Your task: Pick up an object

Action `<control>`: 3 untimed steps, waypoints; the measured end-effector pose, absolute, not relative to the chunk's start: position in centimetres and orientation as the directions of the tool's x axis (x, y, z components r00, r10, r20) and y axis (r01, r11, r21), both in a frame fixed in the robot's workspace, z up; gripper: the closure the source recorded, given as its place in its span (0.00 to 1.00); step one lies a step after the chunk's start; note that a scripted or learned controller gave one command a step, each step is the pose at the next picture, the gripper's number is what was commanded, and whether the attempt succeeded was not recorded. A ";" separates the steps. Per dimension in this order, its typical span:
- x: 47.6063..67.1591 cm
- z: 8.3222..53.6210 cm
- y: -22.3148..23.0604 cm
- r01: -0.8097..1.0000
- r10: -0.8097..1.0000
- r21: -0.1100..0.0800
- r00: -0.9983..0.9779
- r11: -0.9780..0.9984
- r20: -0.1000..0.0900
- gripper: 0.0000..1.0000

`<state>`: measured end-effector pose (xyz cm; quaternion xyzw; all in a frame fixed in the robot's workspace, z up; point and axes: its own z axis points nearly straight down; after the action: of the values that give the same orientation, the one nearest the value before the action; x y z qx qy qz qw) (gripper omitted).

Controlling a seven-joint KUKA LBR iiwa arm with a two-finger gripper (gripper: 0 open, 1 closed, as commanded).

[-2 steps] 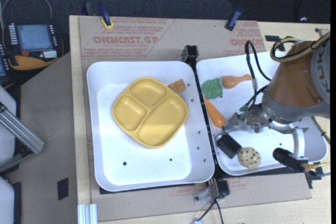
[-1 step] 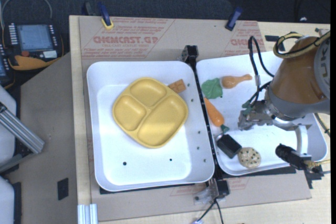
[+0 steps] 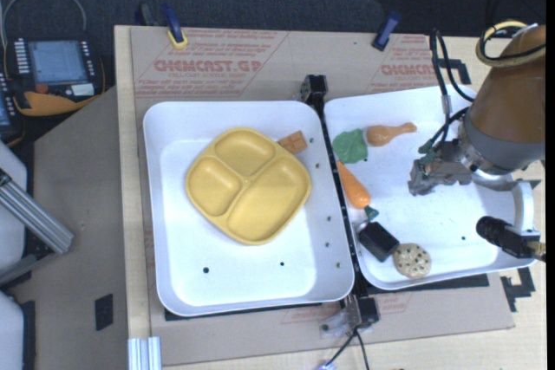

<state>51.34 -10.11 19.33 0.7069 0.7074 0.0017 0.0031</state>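
You can see the jaws [image 3: 431, 175] hanging over a bare patch of the right bin [image 3: 451, 251], but you cannot tell how they are set. Just to their left lie the chicken leg [image 3: 389, 133], the green leaf [image 3: 350, 145] and the carrot [image 3: 353, 185], spread apart, likely so each can be grabbed alone.

Grey arm [image 3: 499, 147], orange band – black cables, grey metal tool [image 3: 427, 178]

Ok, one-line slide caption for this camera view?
KUKA arm's gripper hovers over the right bin near a toy carrot, chicken drumstick and cookie; yellow divided plate in left bin.
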 end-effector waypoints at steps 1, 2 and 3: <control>51.5 23.7 -10.1 1.000 1.000 0.006 -0.001 0.001 -0.002 1.00; 53.8 23.0 -6.3 1.000 1.000 0.003 -0.005 0.005 0.000 1.00; 56.0 23.2 -2.4 1.000 1.000 0.003 -0.005 0.005 0.000 1.00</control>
<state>55.95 -2.43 23.22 0.7054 0.7088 0.0012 0.0011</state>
